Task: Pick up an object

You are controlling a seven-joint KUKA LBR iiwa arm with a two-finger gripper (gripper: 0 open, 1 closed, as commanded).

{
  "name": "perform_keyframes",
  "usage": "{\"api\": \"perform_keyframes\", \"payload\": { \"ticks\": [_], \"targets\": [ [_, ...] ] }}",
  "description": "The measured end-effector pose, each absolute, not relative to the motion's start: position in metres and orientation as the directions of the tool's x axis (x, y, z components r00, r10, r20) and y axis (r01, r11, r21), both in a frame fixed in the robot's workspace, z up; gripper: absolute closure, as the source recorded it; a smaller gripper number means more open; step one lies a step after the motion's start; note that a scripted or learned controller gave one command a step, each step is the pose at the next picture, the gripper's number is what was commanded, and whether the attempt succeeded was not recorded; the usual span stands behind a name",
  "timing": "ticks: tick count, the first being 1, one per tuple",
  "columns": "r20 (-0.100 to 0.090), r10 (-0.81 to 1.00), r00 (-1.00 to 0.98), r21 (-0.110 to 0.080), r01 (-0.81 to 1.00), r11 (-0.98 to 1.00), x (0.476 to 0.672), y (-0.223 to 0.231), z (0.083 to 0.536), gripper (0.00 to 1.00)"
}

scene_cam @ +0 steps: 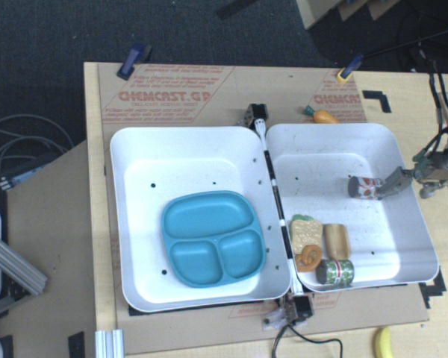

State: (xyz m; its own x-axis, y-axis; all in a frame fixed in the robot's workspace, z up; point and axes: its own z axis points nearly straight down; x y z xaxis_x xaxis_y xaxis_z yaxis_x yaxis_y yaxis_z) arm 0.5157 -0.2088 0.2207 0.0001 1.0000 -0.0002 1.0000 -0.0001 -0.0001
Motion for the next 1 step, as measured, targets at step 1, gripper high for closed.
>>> {"api": "perform_keyframes", "payload": {
  "ticks": [1],
  "targets": [
    [0.000, 1.000, 0.000, 0.001, 1.000, 0.000, 0.5032, -0.1906, 0.0845, 0.00]
  ]
}}
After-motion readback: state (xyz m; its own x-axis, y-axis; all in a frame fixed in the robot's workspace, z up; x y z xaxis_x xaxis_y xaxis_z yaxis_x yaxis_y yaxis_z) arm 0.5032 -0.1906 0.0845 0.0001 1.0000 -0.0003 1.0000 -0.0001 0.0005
